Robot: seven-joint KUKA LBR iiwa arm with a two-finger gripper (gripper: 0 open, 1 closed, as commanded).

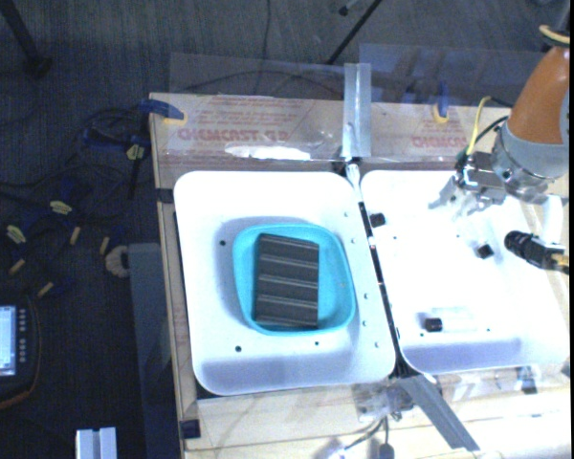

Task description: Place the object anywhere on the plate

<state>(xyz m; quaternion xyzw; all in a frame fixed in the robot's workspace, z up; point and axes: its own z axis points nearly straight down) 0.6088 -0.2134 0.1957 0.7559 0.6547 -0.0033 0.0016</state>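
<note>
A dark grey ridged block [287, 279] lies flat on the blue plate [340, 290], roughly at its middle, in the left white bin [201, 256]. My gripper [462, 197] hangs over the far part of the right bin [459, 285], well to the right of the plate and apart from the block. Its pale fingers [448, 195] stand spread, and nothing shows between them. The orange band of the arm [540, 94] is at the upper right.
Small dark spots [483, 251] mark the right bin's floor, with another near its front [432, 324]. A black connector with a yellow cable [526, 246] juts from the arm over that bin. A taped ridge [357, 113] divides the bench behind the bins.
</note>
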